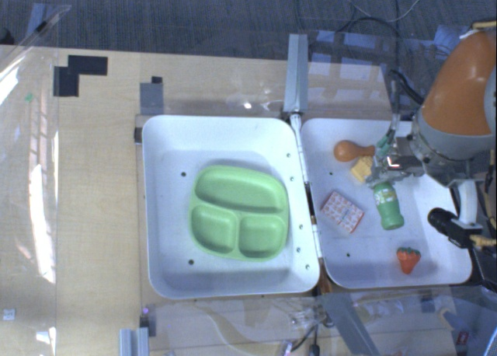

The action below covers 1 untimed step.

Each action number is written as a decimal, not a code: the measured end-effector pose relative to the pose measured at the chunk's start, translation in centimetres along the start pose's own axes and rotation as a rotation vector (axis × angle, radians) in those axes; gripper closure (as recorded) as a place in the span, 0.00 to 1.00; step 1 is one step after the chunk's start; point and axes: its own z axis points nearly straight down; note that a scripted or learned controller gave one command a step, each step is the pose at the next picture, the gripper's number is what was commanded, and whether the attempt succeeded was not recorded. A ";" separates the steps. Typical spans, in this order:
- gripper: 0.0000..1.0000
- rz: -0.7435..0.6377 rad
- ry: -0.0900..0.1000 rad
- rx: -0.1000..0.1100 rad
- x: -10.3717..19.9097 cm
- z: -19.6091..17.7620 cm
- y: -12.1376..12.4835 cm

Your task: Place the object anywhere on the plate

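2 bins (155,191), 1 plate (239,211) (green), 5 small food items (342,212).

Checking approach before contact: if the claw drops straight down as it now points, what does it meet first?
Probably the green plastic bottle, at its cap end just below the claw, with the yellow block close beside; depth is unclear from above.

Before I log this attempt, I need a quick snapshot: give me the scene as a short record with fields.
plate: green plate, three compartments, in left bin
right bin contents: green bottle, orange pear-shaped toy, yellow block, patterned packet, strawberry
gripper: over the right bin, just above the bottle's cap
on plate: no object placed yet
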 end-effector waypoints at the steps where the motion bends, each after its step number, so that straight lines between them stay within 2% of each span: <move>1: 1.00 0.036 0.002 0.004 5.7 5.4 5.5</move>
